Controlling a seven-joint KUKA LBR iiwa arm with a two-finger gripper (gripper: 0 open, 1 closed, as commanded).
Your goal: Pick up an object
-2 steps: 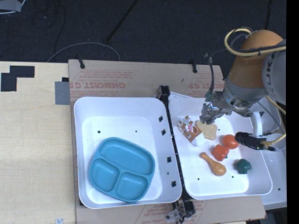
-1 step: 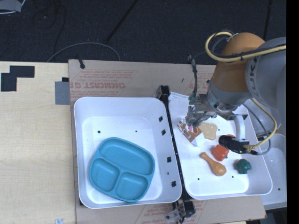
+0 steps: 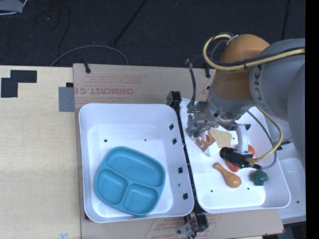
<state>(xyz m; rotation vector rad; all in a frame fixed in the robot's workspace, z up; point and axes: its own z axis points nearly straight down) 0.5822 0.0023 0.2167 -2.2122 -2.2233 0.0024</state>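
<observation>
The scene is lit evenly from above, and no hard shadows are cast. The 2 white bins (image 3: 127, 116) are rendered bright, nearly washed out on their floors, with only soft shading seen along their inner walls. A faint sheen is carried by the blue divided plate (image 3: 130, 180) in the left bin. Beyond the bins' far rims, the floor is left dark and underexposed. Slight softness and coarse grain are noticed throughout; small objects in the right bin are poorly resolved.
</observation>
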